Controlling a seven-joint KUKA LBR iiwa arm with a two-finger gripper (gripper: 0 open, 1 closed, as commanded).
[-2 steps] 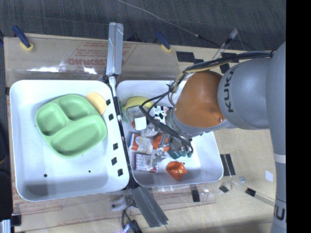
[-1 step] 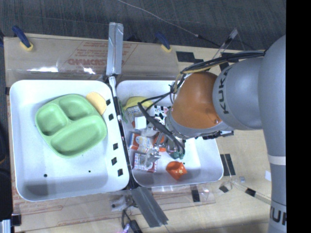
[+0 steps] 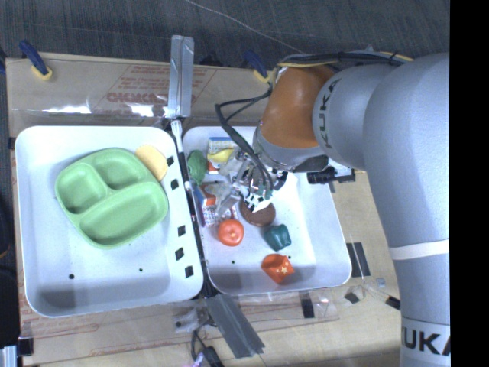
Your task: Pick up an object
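Camera view from above shows two shallow white bins side by side on a bench. A grey robot arm (image 3: pixel 390 121) with an orange band enters from the right and bends down over the right bin (image 3: pixel 325 239). Its gripper (image 3: pixel 243 183) hangs low among a crowd of small objects in the upper middle of that bin; whether it is open or closed cannot be told, as metal parts and objects overlap there.

Just beside the gripper lies a brown round object (image 3: pixel 260 214), partly under a black-and-white patterned piece. An orange-red tomato-like ball (image 3: pixel 231 232) sits just left of it, a teal pepper-shaped toy (image 3: pixel 276 236) just right, and an orange-red crumpled item (image 3: pixel 277 267) nearer the bin's front edge. A green object (image 3: pixel 197 164) and a yellow one (image 3: pixel 221 156) crowd the bin's upper left corner, close to the gripper.

The left bin (image 3: pixel 46 281) holds a green divided plate (image 3: pixel 113 196), with a yellow sponge-like block (image 3: pixel 152 160) touching its upper right rim.
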